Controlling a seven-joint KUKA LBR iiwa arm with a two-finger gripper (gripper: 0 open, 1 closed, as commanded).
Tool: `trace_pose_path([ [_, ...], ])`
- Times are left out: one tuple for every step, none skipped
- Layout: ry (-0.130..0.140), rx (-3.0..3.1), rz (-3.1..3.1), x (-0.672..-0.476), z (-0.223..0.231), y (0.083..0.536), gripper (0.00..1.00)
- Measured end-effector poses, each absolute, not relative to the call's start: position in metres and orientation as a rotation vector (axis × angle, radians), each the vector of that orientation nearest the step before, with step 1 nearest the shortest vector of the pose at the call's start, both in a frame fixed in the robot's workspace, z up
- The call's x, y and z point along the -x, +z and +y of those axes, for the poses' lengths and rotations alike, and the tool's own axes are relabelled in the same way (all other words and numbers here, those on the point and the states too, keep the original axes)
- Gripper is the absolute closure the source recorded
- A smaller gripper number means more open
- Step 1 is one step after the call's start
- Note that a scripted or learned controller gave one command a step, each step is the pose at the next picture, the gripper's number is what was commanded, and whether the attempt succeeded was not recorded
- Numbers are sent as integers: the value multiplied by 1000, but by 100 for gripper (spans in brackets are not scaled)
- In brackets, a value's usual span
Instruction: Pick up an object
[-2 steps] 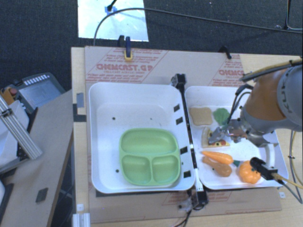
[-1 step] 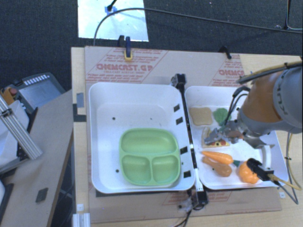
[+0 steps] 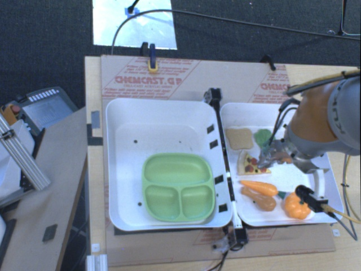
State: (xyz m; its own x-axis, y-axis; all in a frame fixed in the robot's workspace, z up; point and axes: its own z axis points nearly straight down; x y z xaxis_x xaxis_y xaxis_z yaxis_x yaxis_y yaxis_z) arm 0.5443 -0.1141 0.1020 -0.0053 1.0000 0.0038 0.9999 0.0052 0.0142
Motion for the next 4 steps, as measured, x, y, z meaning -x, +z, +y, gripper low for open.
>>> trace_pose_path([
  [3,-2215,2223,-554,-114,149,100],
  [4,-2214,2223,-562,-117,195,100],
  [6,-2213,2221,-559,-126,248,100],
  [2,-2213,2230,-543,-79,245,100],
])
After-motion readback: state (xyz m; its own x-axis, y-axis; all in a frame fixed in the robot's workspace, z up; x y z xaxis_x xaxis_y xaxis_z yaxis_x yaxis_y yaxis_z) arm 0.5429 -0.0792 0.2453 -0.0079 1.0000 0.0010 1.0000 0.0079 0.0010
